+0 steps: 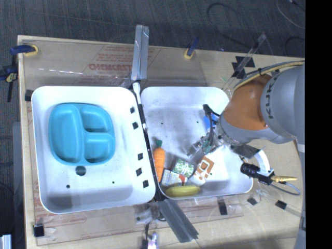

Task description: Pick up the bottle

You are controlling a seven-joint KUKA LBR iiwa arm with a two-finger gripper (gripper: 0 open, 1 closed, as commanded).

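A small white bottle with a green label [176,172] lies on its side near the front wall of the right bin [171,100]. It sits between a carrot [159,160] and a white pack with an orange pattern [204,169]. My gripper [200,146] hangs low in this bin, just above and to the right of the bottle, close over the patterned pack. The grey arm with its orange band [248,109] reaches in from the right. Nothing visibly sits in the gripper.
A yellow banana [182,190] lies against the right bin's front wall. A blue object [209,121] shows beside the wrist. The left bin [46,191] holds a blue divided tray [81,133]. A ridge with black clips [141,144] separates the bins.
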